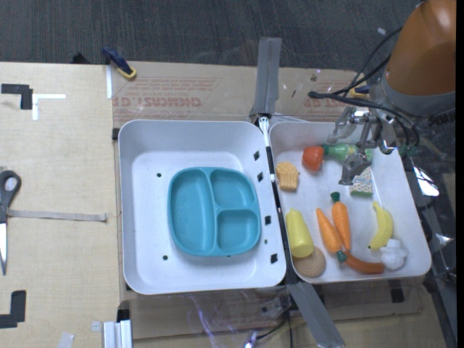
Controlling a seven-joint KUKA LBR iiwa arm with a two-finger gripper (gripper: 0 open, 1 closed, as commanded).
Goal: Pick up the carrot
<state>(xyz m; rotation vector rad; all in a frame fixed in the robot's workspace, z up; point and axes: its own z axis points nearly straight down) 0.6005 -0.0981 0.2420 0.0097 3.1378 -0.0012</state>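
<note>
Seemingly early in its approach, the gripper (355, 167) hangs with fingers apart and nothing between them over the right bin (417, 216), so it must next descend toward the carrot (341, 223) lying nearer the bin's front.

red printed lettering is seen on the cardboard sheet (190, 96) lying behind the two white bins; it stands upside down and mirrored from this angle, and cannot be made out with certainty. no other writing, number or sign can be read.
</note>
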